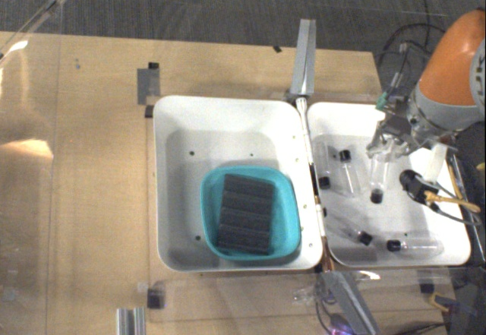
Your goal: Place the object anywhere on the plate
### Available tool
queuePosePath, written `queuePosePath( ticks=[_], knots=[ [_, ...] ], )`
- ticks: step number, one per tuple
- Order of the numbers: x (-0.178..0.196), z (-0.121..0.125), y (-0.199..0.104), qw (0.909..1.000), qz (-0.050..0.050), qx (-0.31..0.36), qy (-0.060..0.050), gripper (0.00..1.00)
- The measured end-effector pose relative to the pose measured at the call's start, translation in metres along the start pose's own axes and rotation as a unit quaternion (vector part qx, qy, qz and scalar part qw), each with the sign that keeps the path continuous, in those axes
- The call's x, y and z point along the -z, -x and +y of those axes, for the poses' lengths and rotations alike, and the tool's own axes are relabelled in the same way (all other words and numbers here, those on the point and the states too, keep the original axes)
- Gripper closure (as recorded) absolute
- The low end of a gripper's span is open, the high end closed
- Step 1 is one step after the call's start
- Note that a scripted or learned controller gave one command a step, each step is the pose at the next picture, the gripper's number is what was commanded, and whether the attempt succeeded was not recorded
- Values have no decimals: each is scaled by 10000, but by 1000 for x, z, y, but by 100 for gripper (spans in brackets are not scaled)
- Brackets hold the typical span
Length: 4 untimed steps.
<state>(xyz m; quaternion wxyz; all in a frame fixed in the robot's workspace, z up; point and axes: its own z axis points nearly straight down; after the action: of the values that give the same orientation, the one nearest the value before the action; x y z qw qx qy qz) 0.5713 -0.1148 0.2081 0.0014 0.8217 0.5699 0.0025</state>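
Camera view from above, at a slant, onto two white bins side by side. Grey arm (456, 60) with an orange band, reaching in from the picture's right. Pincer (383, 145) over the right bin (456, 246), close to its back wall. Open or closed: cannot tell, its pale parts blurring into the white floor.

Just under the pincer, touching it or nearly so, a clear tube (376, 174) with a black cap at the end farther from the pincer. Long axis pointing straight away from the pincer toward the bin's front edge, nearly upright in the picture. Probably the task's thing, being the loose item nearest the pincer. Held or merely lying beneath: cannot tell.

Second tube (343, 166) just beside the pincer, on the side facing the plate. Two further tubes (414, 247) well apart from the pincer, along the front wall.

Teal plate (206, 212) well apart from the pincer, in the left bin (175, 166), beyond the wall shared by the bins and somewhat nearer the front. Dark ridged block (244, 213) lying on the plate, covering its middle, with bare teal around the edges.

Coming move, as a judgement: calls for a lift clear of the shared wall, then a long sideways carry away from the pincer's present spot to the plate, with the set-down on the block or on the narrow bare margin.
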Motion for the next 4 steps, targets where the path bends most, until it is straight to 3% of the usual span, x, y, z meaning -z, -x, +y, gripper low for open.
queuePosePath(
  ticks=[1, 2, 3, 4],
  knots=[
    [-23, -77, -22, 9982, -4, 607, -12, 100],
    [-10, -116, -97, 9999, 0, -126, -4, 100],
    [101, -39, 25, 9987, -5, 514, 18, 100],
    [-24, -91, -4, 9920, -6, 1260, -16, 100]
  ],
)
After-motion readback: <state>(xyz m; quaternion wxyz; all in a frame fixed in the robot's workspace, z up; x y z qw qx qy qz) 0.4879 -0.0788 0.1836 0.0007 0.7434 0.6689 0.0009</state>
